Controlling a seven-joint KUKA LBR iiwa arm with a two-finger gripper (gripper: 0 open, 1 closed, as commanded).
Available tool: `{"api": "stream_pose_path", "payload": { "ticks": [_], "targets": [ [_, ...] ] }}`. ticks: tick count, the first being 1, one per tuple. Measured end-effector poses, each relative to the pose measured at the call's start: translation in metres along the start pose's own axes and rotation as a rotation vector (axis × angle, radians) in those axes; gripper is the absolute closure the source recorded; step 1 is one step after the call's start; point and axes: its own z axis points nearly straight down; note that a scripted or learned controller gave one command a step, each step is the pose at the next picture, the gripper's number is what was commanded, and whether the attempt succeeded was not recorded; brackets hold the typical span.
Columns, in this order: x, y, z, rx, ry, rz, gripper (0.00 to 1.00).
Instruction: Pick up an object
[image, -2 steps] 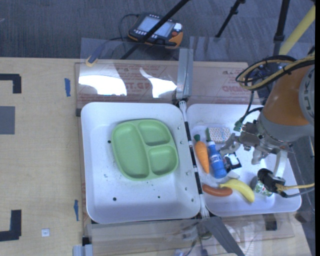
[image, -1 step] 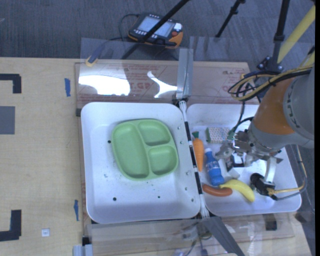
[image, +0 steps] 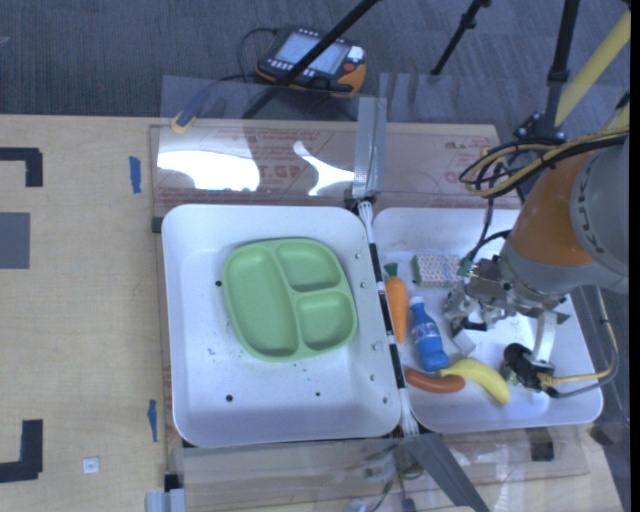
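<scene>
The right bin holds several small objects. An orange carrot lies along its left wall. A blue bottle with a white cap lies just right of the carrot. Near the front are a yellow banana and a red sausage, touching end to end. A small white speckled packet sits toward the back. My gripper hangs low over the bin's middle, right of the blue bottle and above the banana. I see nothing held in it.
The left bin holds a green divided plate. A raised divider separates the two bins. The grey arm with its orange band comes in from the right over the right bin's far corner.
</scene>
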Motion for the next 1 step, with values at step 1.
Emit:
{"api": "stream_pose_path", "payload": {
  "ticks": [1],
  "targets": [
    [0.0077,-0.0115,-0.0922,0.000,0.000,-0.164,1.00]
  ]
}}
